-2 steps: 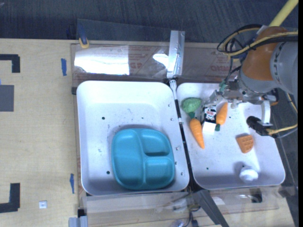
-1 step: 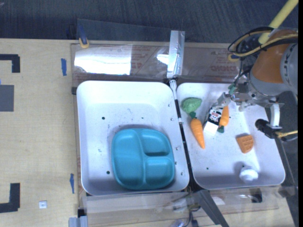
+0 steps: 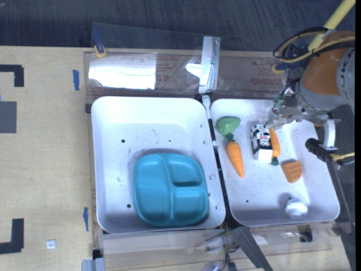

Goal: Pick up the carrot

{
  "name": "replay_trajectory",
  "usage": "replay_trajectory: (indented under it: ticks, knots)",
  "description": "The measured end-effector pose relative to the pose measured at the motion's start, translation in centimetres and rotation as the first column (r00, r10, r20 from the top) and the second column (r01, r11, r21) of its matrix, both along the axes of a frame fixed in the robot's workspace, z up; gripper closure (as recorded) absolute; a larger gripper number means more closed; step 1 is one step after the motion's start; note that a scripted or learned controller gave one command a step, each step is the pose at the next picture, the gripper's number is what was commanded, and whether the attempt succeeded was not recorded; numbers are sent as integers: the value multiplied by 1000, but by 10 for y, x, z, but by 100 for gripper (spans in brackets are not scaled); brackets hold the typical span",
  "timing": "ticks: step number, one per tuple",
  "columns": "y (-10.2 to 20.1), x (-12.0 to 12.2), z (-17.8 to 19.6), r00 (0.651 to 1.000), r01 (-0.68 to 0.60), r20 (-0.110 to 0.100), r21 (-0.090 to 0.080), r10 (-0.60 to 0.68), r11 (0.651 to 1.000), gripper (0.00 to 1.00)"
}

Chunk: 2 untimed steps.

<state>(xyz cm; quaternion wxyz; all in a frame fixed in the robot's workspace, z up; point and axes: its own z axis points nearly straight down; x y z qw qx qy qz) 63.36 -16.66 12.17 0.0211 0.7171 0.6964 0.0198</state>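
An orange carrot [image 3: 235,158] lies in the right bin [image 3: 316,202] near its left wall, with its tip pointing toward the front. A green leafy piece [image 3: 228,125] sits just behind its top end. A second, thinner orange carrot-like piece [image 3: 275,144] rests against a black and white object [image 3: 260,136] in the middle of the bin. My gripper [image 3: 280,115] hangs over the back of the right bin, just behind that thinner piece and well to the right of the larger carrot. Nothing shows between its fingers.
An orange wedge [image 3: 292,170] lies right of the bin's centre and a white round object [image 3: 296,208] near its front wall. The left bin [image 3: 113,129] holds a teal divided plate [image 3: 170,189]. A metal divider [image 3: 210,66] stands behind the bins.
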Motion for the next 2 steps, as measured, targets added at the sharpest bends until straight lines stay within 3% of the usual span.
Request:
replay_trajectory:
  ticks: [1, 2]
  knots:
    - [0, -1, -2, 1000, 0, -4, 1, 0, 1000, 0]
    - [-3, -10, -16, 999, 26, -31, -2, -26, 1000, 0]
